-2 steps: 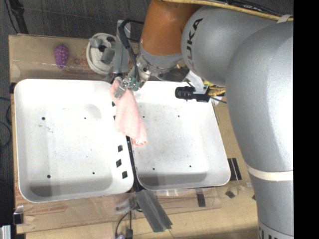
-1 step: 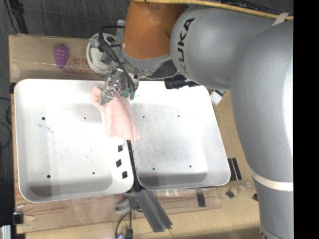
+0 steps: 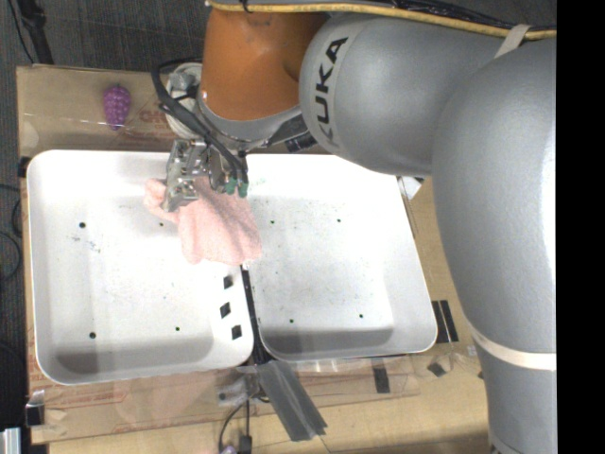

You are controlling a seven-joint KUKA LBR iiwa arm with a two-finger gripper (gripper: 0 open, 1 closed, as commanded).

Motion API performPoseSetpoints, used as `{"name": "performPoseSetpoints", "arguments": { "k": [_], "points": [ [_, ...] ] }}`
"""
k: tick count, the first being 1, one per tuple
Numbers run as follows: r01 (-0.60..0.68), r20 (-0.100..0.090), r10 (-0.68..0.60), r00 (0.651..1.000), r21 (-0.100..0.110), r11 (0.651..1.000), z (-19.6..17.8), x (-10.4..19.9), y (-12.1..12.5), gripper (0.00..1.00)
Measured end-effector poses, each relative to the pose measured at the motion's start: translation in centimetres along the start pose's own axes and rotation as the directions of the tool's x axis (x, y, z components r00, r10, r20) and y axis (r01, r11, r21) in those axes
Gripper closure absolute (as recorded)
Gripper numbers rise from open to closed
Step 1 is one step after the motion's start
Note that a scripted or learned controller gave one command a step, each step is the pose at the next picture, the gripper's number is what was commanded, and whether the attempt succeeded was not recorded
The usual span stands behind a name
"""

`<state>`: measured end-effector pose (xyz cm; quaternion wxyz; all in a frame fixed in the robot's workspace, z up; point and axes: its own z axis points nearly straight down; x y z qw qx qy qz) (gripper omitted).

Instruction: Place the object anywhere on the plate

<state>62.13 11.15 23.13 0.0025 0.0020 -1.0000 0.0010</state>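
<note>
A pink, soft-looking flat thing (image 3: 222,230) lies in the left bin (image 3: 104,282), at its far right side, reaching close to the divider between the two bins. My gripper (image 3: 187,189) hangs over the pink thing's upper left corner and looks to be touching it there. The orange band and grey wrist above hide the far edge of both bins. I can make out nothing that is clearly a plate.
The right bin (image 3: 331,282) sits beside the left one. A small purple grape-like bunch (image 3: 116,105) lies on the brown bench beyond the left bin's far edge. The big grey arm covers the right side of the view.
</note>
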Motion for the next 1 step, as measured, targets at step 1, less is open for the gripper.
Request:
{"name": "performPoseSetpoints", "arguments": {
  "k": [1],
  "points": [
    [0.000, 0.000, 0.000, 1.000, 0.000, 1.000, -0.02, -0.01, 0.01, 0.00]
  ]
}}
